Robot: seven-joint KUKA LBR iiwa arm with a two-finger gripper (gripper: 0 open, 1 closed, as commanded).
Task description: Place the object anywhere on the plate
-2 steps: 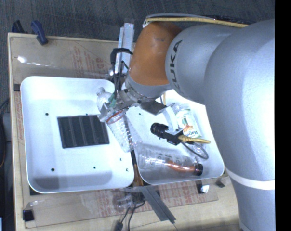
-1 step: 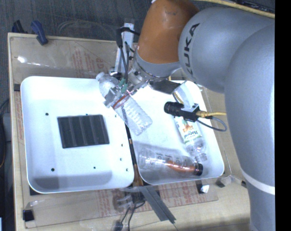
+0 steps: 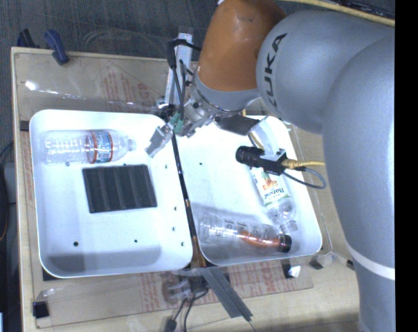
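Jaws [image 3: 160, 138] hang over the bins' divider at 12 o'clock; can't tell their state. Dark plate [image 3: 119, 188] in left bin [image 3: 53, 247], bottle [image 3: 84, 146] just above it at 11, not on it.

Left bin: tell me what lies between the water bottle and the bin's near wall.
In the camera view, a dark ribbed plate lies between the water bottle and the near wall of the left bin.

Tabletop [image 3: 112, 85] w/ clear sheet carries 2 white bins: left bin [image 3: 36, 185], right bin [image 3: 216, 185], touching along the middle. Blue clamp [image 3: 55, 45] at far-left corner. Black cylinder [image 3: 254, 157] w/ yellow cable [image 3: 309, 163] over right bin.
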